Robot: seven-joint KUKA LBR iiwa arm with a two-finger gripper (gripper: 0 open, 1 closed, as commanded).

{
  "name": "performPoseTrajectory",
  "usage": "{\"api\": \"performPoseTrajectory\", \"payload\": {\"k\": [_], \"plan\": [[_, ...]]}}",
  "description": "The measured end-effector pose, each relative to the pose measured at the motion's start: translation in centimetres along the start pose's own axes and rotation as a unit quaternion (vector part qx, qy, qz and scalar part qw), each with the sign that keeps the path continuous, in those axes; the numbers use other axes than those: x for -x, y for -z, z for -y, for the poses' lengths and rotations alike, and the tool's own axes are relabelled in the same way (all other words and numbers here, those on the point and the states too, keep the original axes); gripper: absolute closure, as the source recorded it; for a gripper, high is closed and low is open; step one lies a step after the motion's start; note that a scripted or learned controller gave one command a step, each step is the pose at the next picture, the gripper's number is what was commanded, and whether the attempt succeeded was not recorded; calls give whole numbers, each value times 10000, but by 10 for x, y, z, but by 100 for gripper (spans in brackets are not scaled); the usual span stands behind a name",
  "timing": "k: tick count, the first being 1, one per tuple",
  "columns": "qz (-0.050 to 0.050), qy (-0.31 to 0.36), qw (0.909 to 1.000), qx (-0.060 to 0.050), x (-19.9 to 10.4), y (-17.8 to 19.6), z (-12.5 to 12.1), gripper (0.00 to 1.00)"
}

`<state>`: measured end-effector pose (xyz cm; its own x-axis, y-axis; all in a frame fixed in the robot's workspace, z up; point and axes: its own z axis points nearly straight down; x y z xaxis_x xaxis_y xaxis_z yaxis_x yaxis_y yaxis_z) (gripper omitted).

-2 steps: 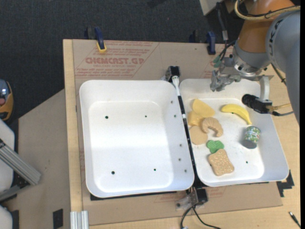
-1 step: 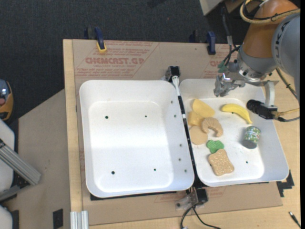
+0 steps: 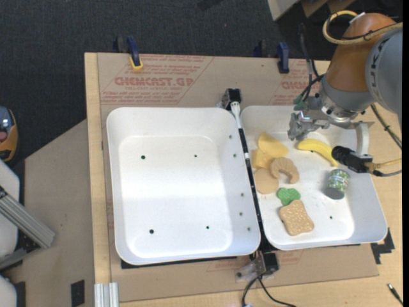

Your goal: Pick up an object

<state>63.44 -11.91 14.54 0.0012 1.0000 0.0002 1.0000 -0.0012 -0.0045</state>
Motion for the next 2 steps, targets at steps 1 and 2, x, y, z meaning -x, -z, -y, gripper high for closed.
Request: {"api": "performPoseTrajectory", "payload": {"k": [1, 2], "plan": [[55, -12, 9999, 135, 74, 191, -34, 100], [-21, 46, 10000, 3, -12, 149, -32, 100]]}}
